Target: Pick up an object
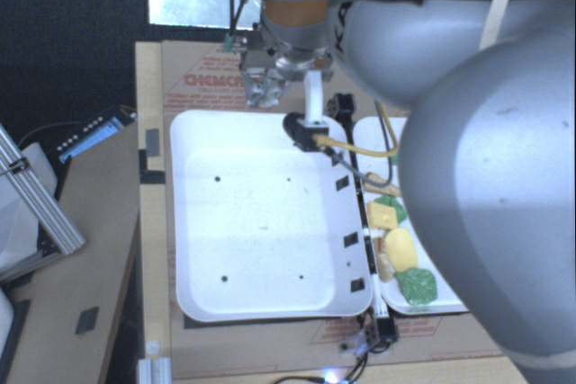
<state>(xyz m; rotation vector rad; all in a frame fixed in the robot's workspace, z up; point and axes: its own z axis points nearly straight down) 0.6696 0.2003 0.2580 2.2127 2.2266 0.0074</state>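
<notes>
Gripper (261,92) hung over far rim of left bin (193,193); finger state: could not tell. Candidates (yellow pieces (396,243), green piece (417,285)) sat in right bin (367,135). Better: shift over them, descend straight.

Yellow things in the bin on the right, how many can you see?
2. One yellow block sits near the bin's left wall; a rounder yellow piece lies just below it, above the green toy. The arm covers most of that bin, so more may be hidden.

Yellow pieces (397,245) and green lump (417,285) — right bin (367,132).
</notes>
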